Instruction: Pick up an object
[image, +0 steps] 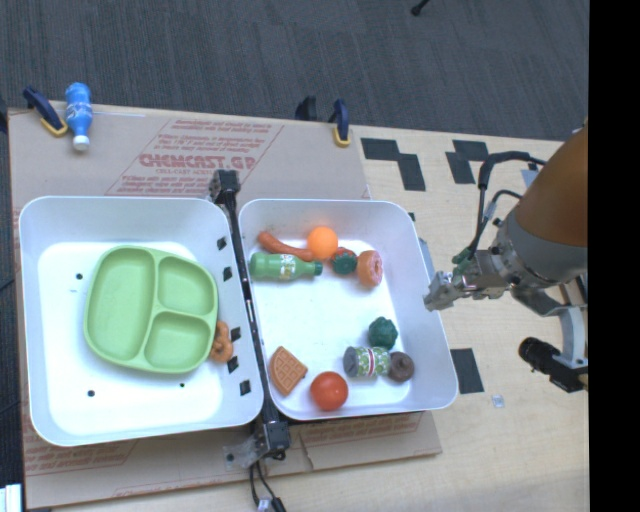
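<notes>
Objects for picking lie loose in the right bin (428, 325): a green bottle (284, 266) and orange ball (322, 242) toward its far edge, a red ball (329, 391) at its near edge. Gripper (437, 297) hovers just outside the bin's right wall, holding nothing; finger spacing cannot be told.

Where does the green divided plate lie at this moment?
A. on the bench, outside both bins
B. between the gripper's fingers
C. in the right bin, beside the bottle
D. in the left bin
D: the green divided plate lies flat inside the left bin, away from the gripper.
</notes>
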